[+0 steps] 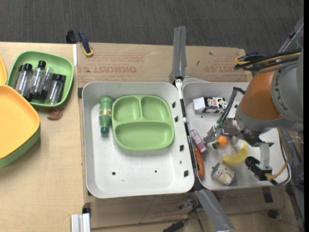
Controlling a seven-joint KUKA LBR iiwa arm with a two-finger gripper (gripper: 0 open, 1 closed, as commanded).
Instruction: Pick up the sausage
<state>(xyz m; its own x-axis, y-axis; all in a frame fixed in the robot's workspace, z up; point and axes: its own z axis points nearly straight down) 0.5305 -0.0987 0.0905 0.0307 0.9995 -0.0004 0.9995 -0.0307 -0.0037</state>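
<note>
Fingers amid banana, orange, sausage.

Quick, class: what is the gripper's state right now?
Gripper: low in the right bin beside the sausage; open or shut cannot be told.

Two shallow white bins are seen side by side on a wooden bench. In the left bin, a green divided plate is flanked by a green bottle. The grey arm, banded in orange, is lowered into the right bin, its end effector poised just beside a small orange fruit. A banana, a small carton and a reddish sausage along the bin's left wall are also pictured.
</note>
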